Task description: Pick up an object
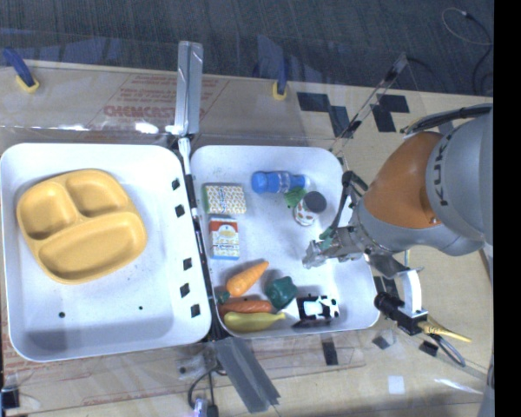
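**Choosing a clean grasp in the crowded right bin**

A bench is seen from above against a dark floor, bearing two shallow white bins side by side. The left bin (pixel 35 320) holds a yellow divided tray (pixel 80 224). The right bin (pixel 269 156) holds the candidates: a blue bottle (pixel 276 182) near the far wall, a small jar (pixel 310 207) just beside it, a patterned packet (pixel 224 199) and a red-and-white carton (pixel 225 238) along the left wall, and at the near end a carrot (pixel 247 277), a banana (pixel 254 321), a green piece (pixel 282 290) and a black-and-white toy (pixel 318 309), crowded together.

The gripper (pixel 323 252) hangs over the right side of this bin, above bare floor between the jar and the toy. Nothing is seen between its fingers; how wide they stand cannot be told.

The step is best done on an item standing apart: the carton or the bottle is judged easier than the near-end cluster, where a neighbour may be nudged. The fingers should be set across the narrow side before descent.
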Available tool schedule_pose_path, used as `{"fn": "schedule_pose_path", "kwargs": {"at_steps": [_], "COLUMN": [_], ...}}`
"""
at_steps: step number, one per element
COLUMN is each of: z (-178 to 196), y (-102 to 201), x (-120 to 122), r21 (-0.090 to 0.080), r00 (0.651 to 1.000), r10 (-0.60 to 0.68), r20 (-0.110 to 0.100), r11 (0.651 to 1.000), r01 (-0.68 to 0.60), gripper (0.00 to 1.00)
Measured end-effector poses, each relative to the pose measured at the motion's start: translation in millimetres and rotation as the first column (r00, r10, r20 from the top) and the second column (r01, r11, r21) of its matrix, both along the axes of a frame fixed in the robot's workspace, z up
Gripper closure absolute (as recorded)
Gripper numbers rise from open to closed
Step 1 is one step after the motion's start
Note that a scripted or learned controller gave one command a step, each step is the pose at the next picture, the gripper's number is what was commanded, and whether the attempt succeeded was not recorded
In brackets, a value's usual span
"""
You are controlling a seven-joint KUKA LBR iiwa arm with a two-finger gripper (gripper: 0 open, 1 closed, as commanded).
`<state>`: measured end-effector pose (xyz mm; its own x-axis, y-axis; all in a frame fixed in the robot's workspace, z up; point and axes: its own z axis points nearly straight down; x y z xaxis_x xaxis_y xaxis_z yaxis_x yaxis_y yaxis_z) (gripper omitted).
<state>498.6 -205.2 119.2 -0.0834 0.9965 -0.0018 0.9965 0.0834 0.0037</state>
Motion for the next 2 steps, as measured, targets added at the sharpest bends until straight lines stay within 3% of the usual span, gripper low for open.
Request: {"fn": "schedule_pose_path", "kwargs": {"at_steps": [1,2], "z": [0,-30], "y": [0,-4], "x": [0,75], "r21": [0.000,0.002], "r00": [1.000,0.998], "r10": [0.000,-0.055], "r20": [0.000,-0.009], "r11": [1.000,0.999], "r01": [0.000,0.055], "gripper": [0.00,0.00]}}
